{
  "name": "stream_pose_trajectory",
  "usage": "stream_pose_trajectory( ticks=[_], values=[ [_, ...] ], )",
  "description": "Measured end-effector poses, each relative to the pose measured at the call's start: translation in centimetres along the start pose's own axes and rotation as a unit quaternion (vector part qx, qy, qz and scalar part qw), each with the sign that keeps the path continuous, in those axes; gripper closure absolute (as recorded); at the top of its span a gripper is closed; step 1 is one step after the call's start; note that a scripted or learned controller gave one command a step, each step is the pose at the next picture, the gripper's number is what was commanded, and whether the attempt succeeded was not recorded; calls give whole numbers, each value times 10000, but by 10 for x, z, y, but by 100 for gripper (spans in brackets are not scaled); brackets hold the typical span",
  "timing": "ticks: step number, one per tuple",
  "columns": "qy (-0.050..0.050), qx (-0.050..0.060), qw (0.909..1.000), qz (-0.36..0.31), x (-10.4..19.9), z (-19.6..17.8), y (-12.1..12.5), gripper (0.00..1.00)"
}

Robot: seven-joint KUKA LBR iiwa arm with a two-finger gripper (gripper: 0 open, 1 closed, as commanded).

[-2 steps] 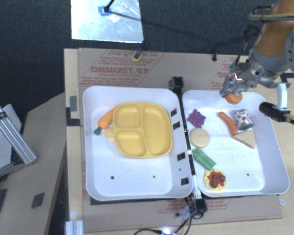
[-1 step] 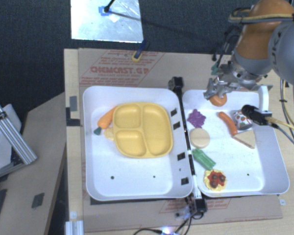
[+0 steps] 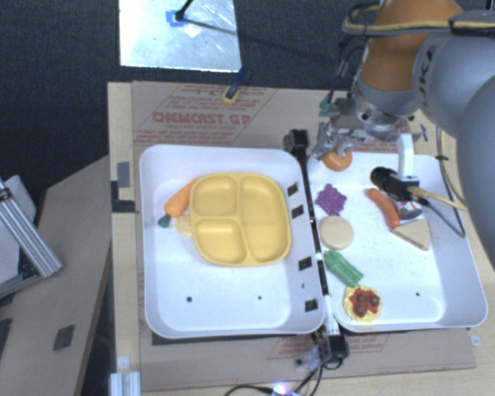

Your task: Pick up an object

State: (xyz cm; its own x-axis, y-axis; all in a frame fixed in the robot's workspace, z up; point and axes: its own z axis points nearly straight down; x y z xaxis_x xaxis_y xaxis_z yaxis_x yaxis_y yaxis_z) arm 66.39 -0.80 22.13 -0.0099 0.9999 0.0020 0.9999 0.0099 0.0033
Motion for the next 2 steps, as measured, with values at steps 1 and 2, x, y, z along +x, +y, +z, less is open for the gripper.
stream_pose_trajectory(
  ticks=[1, 2],
  values=[
    [-4, 8, 10000, 11, 40, -12, -12, 100],
    [-13, 5, 10000, 46, 28, -2, -4, 100]
  ],
)
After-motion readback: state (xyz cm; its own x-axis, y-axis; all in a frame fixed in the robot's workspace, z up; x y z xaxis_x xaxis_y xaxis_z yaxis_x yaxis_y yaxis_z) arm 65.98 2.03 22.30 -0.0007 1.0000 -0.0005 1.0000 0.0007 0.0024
